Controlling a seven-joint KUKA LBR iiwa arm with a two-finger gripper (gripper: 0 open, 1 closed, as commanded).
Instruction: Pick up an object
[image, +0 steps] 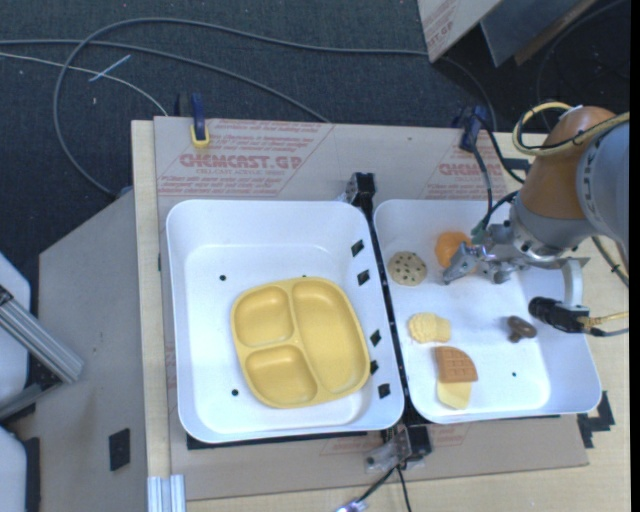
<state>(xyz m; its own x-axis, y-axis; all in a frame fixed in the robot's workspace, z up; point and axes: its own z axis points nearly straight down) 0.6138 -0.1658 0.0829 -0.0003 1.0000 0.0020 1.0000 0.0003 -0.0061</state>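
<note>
Hovering my gripper (462, 266) low in right bin (560, 395). Orange piece (449, 246) lying just beside fingertips, toward far-left; possibly touching. Whether clenched or released: cannot tell. Cookie (407, 267) sitting further left.

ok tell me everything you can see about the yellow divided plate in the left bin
The yellow plate looks like smooth, matte pale-yellow plastic with rounded corners. Raised ridges split it into three compartments: one long section on its right side and two smaller ones on the left, all bare. It lies flat and right side up on the floor of the left bin, toward the near right part, turned slightly askew to the bin's walls. Nothing rests on it, and the gripper is away over the right bin.
</note>
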